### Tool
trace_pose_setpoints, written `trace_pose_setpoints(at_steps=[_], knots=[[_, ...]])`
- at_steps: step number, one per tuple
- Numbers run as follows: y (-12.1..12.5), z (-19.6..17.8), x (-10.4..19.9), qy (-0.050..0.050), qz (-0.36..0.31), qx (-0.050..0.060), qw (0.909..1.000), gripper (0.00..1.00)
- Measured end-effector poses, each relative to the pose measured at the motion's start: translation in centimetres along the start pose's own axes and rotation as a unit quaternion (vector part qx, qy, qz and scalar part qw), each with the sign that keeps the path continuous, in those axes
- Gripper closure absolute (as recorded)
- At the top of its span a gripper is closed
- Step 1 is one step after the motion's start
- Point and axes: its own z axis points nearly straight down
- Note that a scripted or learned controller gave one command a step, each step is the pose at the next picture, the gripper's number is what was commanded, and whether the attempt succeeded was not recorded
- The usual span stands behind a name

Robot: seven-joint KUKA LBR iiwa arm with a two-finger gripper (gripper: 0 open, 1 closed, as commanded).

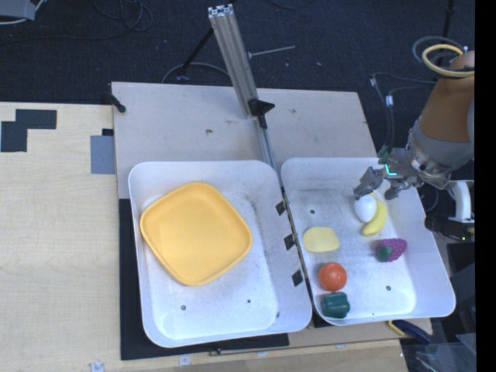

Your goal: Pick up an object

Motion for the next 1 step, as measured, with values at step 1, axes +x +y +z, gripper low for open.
trace_pose_setpoints(at_steps=[1], knots=[[0.00,0.00,0.00,0.000,0.000,0.000,1.0000,0.00]])
